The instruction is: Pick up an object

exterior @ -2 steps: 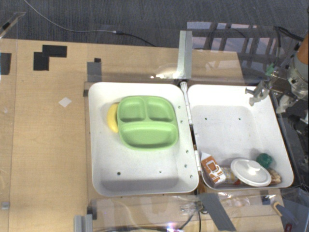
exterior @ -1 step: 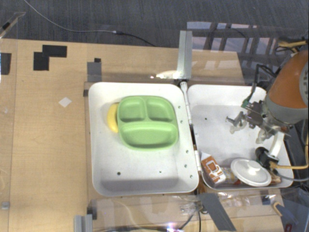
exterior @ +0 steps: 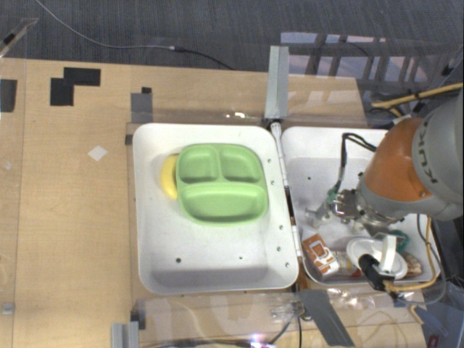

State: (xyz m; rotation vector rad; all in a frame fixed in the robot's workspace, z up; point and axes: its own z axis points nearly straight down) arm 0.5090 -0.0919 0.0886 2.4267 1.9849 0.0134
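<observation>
My gripper (exterior: 328, 212) is down inside the right bin (exterior: 312, 162), near its middle, with the grey arm and its orange band (exterior: 395, 169) coming in from the right. A brown and white packet (exterior: 320, 256) lies just below it by the bin's front left corner, apart from it. Some small mixed items (exterior: 413, 265) lie in the front right corner, partly hidden by the wrist. In the left bin (exterior: 210, 263), a green divided plate (exterior: 221, 182) rests at the back, with a yellow piece (exterior: 168, 176) sticking out from under its left edge.
The two bins meet at a raised wall (exterior: 284, 194) just left of the gripper. Pale wooden bench (exterior: 65, 216) spreads to the left, with black tape marks (exterior: 72, 84) at the back. A metal post (exterior: 277, 82) stands behind the bins.
</observation>
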